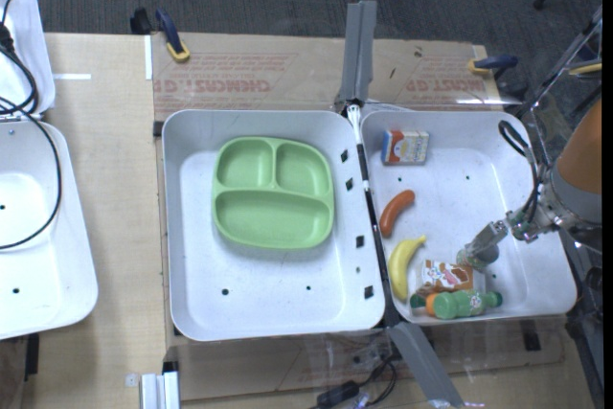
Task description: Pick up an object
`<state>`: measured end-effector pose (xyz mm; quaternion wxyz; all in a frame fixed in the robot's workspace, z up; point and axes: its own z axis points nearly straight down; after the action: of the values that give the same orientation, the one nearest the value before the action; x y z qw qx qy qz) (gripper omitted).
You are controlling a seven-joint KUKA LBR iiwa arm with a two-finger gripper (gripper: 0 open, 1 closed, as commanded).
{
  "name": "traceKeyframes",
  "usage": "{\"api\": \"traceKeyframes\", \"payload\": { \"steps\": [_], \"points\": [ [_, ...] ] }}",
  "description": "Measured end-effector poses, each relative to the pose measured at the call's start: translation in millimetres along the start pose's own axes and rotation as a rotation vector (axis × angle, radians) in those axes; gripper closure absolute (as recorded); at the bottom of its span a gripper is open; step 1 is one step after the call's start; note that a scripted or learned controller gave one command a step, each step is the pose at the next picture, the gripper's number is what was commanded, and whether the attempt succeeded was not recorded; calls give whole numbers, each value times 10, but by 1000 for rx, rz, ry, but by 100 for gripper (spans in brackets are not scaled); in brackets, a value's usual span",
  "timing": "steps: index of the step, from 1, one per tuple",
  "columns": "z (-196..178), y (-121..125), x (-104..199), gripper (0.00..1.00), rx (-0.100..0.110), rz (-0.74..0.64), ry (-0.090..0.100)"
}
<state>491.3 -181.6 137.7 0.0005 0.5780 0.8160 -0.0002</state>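
Pincer (476, 254), grip state impossible to tell, poised low in right bin (460, 170) just above snack packet (446, 276) beside banana (404, 263) and green bottle (460, 304), apparently lined up for a grab.

green divided plate (274, 193) in left bin (182, 235); blue clamps (172, 35)

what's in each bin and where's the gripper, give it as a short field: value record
left bin: green divided plate, three compartments
right bin: small carton near far wall; sausage toward the middle; banana below it; snack packet and green bottle at near wall
bottle pose: lying on its side
gripper: over right bin, just right of and above the snack packet
gripper contents: nothing seen between fingers
arm entry: from the right
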Motion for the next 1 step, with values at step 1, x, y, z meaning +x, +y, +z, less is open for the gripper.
{"api": "traceKeyframes", "payload": {
  "steps": [1],
  "points": [
    [465, 282, -305, 0, 1, -46, 1]
  ]
}}
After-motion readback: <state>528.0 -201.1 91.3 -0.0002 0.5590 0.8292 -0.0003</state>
